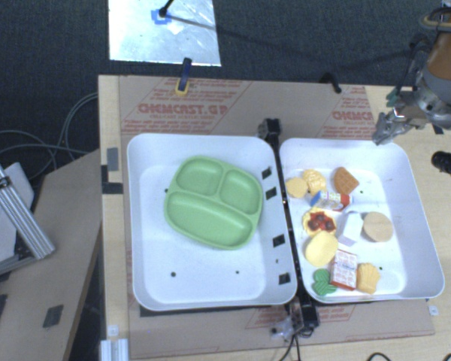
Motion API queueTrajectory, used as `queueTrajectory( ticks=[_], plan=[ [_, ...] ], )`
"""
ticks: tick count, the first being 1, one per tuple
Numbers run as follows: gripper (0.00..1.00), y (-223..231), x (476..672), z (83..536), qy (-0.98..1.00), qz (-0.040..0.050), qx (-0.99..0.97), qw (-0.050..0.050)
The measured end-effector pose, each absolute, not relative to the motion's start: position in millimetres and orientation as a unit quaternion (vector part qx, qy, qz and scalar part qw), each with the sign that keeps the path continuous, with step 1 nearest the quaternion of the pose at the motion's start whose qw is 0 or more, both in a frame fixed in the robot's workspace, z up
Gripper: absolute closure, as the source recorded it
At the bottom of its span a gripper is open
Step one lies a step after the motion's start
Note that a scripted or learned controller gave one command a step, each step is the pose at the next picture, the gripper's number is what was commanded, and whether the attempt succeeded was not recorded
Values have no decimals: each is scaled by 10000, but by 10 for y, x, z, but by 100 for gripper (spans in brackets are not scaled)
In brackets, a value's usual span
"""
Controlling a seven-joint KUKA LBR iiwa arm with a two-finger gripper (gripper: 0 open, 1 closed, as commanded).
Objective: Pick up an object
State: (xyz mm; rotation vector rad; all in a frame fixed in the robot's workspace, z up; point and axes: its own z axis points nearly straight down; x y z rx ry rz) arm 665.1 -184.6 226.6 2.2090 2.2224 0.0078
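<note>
The right white bin (406, 201) holds several small toy foods: a brown bread piece (345, 180), a yellow ridged piece (313, 179), a round tan disc (377, 227), a yellow lemon shape (322, 248), a red-and-white packet (344, 268), a white block (352, 228) and a green piece (322, 283). My gripper (384, 128) hangs at the bin's far right corner, above its back rim, away from the objects. Nothing shows between its fingers.
The left white bin (150, 201) carries a green divided plate (213, 201). A black divider with clips (278, 201) runs between the bins. Cardboard (233, 104) lies under both bins. A shiny metal sheet (164, 21) is at the back left, and an aluminium frame (11, 201) at the left.
</note>
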Motion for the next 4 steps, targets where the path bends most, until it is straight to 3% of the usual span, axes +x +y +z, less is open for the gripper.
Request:
queueTrajectory(
  ticks=[1,4],
  plan=[
    [100,-1844,6662,2252,7094,9,7048,20],
    [100,-263,6477,2102,7104,8,7038,-4]
  ],
)
